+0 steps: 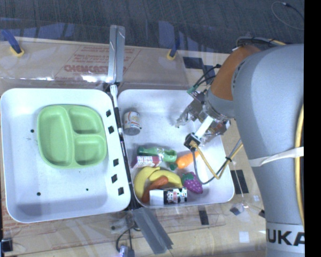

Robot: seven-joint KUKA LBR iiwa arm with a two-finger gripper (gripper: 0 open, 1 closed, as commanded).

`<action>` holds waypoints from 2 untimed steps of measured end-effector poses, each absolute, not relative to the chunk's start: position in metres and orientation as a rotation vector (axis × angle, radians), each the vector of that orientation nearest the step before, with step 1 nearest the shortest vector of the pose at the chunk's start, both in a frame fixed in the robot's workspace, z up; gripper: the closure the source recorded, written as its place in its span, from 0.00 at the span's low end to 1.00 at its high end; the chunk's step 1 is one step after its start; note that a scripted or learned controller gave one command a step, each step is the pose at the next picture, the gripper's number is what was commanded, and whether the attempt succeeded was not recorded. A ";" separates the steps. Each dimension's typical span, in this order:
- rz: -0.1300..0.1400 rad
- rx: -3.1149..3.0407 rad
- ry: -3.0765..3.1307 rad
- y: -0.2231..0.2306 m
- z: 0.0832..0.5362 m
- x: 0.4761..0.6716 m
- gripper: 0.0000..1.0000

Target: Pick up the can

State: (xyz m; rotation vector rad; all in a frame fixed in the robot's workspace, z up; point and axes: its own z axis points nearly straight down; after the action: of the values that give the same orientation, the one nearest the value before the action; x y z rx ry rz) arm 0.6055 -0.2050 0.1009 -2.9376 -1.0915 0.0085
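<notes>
Can [131, 122] small, silver, lying tipped at right bin's [166, 98] left wall; pincer [188, 118] state unclear.

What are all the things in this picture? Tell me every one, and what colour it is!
Bins: two, white, side by side on the bench.
Plate: one, light green with three sections, in the left bin.
Can: one, silver with a red label, upper left of the right bin, by the divider.
Bottle: one, green with a red and white label, lying in the middle of the right bin.
Carrot: one, orange, right of the green bottle.
Bananas: one bunch, yellow, lower part of the right bin.
Grapes: one bunch, purple, right of the bananas.
Small bottle: one, white and dark, lying at the front wall.
Arm: one, grey with orange band, from the right.
Gripper: one, over the right bin.
</notes>
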 end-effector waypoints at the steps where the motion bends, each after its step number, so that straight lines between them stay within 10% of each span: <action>1: 0.007 -2.909 -1.171 -0.101 0.091 0.629 0.00; 2: 0.006 -2.895 -1.212 -0.122 0.091 0.585 0.00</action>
State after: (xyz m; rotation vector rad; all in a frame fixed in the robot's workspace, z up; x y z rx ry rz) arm 0.5851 -0.1216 0.0909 -2.8945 -1.2116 0.0062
